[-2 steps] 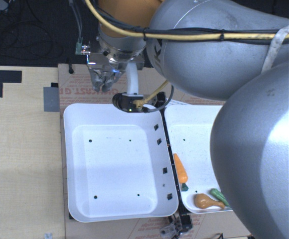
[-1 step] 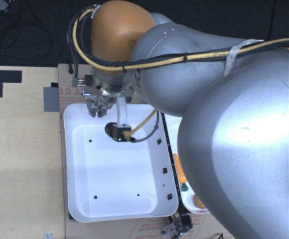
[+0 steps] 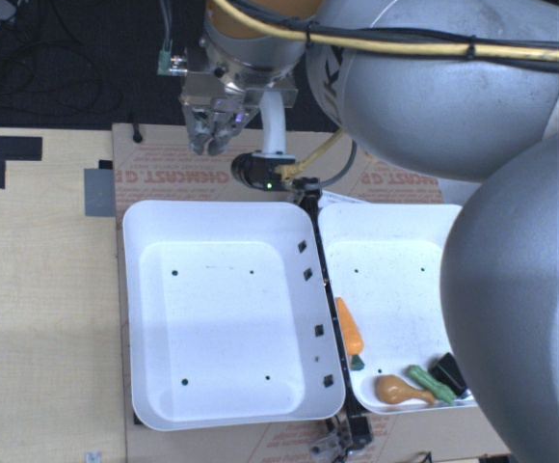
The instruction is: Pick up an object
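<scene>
The gripper (image 3: 212,135) hung above the left bin's (image 3: 145,258) far rim; whether it was parted or closed could not be told. A toy carrot (image 3: 349,328), drumstick (image 3: 401,390) and green piece (image 3: 430,382) lay in the right bin (image 3: 395,230), partly behind the arm (image 3: 453,75).

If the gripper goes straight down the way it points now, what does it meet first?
Probably the cardboard behind the left bin, not the bin itself: the gripper hangs above that strip. Depth is unclear from this slanted view.

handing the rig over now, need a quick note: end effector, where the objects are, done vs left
End effector: raised above the back edge of the left white plastic bin, nothing seen between its fingers.
Objects: all in the right white bin, front area: orange carrot-shaped toy, tan pear-shaped toy, green elongated toy, small black block.
Done: no pick visible.
Left: descend into the right bin, grasp one, lift.
</scene>
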`<state>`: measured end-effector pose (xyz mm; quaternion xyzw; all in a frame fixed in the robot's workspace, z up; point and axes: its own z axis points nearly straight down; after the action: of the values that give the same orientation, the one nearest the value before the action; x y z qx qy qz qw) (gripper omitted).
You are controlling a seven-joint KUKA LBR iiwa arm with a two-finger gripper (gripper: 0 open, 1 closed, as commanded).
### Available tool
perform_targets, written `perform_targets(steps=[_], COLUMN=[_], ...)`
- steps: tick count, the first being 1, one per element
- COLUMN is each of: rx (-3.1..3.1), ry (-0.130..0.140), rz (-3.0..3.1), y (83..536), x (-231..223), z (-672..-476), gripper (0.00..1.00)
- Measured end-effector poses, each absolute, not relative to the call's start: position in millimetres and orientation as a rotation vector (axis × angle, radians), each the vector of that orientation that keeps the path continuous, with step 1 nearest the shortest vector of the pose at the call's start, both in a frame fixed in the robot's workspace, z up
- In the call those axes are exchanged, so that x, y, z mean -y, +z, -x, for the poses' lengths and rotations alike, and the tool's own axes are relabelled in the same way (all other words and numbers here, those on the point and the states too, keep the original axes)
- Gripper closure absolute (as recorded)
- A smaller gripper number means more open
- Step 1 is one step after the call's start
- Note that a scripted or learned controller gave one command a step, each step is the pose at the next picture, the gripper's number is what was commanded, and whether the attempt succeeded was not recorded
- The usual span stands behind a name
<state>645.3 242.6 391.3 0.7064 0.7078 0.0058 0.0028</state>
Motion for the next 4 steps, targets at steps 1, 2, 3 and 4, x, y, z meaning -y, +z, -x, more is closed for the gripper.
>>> perform_targets(steps=[1,2,3,4], rx=[-2.225,-2.226,-2.214,-2.221], ry=[-0.013,-0.029,0.015,-0.007], rz=[-2.223,-2.228,-2.218,-2.225], y=[322,86,240,239], x=[-244,-225,-187,-187], z=[-642.8,-638.9,-646.7,-644.0], gripper=[1.00,1.00,1.00,1.00])
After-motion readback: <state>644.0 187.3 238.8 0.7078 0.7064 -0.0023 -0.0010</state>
